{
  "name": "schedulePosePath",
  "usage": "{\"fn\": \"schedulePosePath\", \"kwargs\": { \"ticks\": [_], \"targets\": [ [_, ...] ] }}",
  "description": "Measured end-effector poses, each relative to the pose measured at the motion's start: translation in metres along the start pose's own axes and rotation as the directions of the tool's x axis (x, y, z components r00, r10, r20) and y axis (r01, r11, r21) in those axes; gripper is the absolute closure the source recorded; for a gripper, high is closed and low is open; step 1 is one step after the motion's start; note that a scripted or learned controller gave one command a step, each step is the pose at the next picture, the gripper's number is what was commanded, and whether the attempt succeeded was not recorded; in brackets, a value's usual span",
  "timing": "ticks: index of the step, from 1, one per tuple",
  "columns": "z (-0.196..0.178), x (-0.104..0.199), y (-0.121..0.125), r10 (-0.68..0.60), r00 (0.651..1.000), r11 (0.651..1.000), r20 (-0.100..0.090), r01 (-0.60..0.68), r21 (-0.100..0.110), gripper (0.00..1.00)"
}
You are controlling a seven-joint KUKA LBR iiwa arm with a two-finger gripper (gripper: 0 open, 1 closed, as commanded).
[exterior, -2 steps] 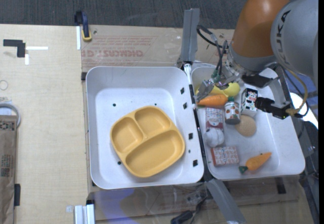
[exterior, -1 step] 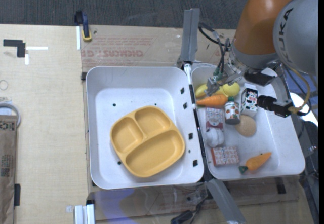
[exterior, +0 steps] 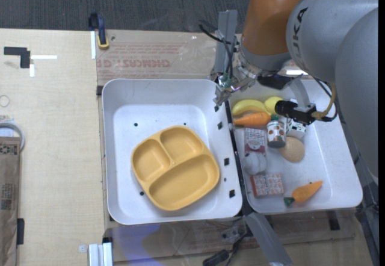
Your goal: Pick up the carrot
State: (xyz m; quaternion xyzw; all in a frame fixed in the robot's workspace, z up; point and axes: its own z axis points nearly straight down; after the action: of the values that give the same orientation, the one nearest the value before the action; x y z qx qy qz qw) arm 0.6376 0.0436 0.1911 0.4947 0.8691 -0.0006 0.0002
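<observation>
Approaching: poised with gripper [exterior: 224,91] at the rear rim between the bins, grip state impossible to tell, carrot [exterior: 249,119] near, against the banana [exterior: 249,106]; next likely shifting over, descending, closing.

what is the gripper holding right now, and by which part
Nothing. The two-finger gripper hangs over the inner wall between the bins with no object between its fingers. The orange carrot lies apart from it in the right white bin.

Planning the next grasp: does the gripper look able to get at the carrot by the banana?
Probably yes. The carrot lies uncovered, top exposed, close under the gripper; the banana touching it crowds one side.
</observation>
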Motion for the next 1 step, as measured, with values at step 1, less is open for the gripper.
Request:
{"fn": "schedulePosePath", "kwargs": {
  "ticks": [1],
  "targets": [
    [-0.017,-0.0738,-0.0186,-0.034,0.999,0.999,0.002,0.034,-0.001,1.0]
  ]
}}
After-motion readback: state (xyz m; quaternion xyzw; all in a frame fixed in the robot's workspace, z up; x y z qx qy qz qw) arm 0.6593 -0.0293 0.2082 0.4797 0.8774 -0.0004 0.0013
